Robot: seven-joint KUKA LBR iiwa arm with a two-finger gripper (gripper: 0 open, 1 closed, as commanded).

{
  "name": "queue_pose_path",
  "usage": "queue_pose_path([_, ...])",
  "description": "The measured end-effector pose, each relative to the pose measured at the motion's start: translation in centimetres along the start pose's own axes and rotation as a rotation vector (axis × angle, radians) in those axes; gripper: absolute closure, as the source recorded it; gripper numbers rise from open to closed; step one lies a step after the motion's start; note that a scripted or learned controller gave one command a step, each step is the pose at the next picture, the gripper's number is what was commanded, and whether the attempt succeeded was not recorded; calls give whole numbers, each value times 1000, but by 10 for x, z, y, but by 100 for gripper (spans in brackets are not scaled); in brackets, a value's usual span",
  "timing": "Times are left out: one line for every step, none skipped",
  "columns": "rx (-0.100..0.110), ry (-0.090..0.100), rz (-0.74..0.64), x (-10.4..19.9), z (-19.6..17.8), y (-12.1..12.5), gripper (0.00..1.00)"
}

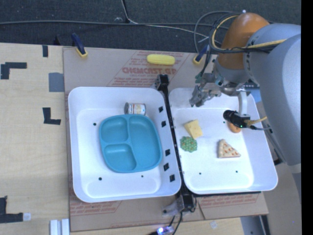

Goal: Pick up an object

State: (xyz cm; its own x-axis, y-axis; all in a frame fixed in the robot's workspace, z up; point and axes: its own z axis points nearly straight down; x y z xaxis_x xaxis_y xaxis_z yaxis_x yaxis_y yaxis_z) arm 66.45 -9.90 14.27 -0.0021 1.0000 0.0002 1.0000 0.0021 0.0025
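Gripper (199,98) hung over right bin's (254,177) far-left corner | fingers' state could not be told | cheese cube (193,129), broccoli (188,144), pizza slice (227,150) lay below, untouched

We see a small tin can (135,108) lying on its side in the left bin (80,131), near that bin's far edge. It touches the far edge of a blue plate (130,143) with three sections, which lies flat in the middle of that bin. In the right bin (259,175) we see a yellow block (193,129) near the left edge. A bumpy green ball (188,144) sits just beside it, closer to the near edge. A tan wedge (227,150) like a pizza slice lies flat in the middle. A small orange thing (235,127) sits near the right edge, partly hidden.
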Motion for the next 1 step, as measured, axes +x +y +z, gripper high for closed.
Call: queue_pose_path([1,0,1,4,-46,-7,100])
